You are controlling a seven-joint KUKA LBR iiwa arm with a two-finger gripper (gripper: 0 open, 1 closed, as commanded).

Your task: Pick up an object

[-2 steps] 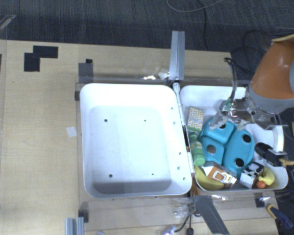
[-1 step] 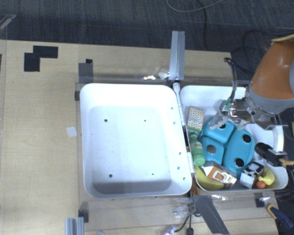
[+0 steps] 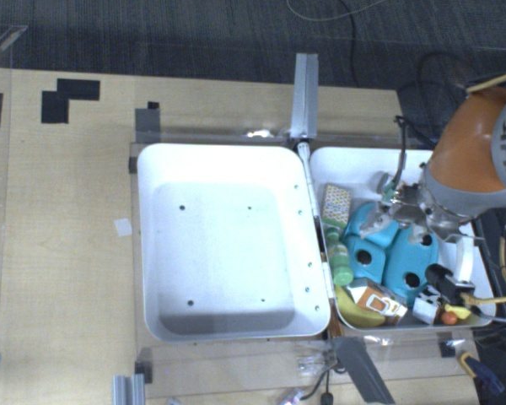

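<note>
My gripper hangs over the right bin, at the upper edge of a blue block with round holes. A second blue block lies right beside the first. Nothing shows as lifted. To their left lie a green bottle and a speckled card. A yellow banana and an orange and white box rest at the bin's front.
The left bin stands beside the right one, with a metal post behind the divide. A small orange thing sits in the right bin's front right corner. Cables trail off the bench at the right.
</note>
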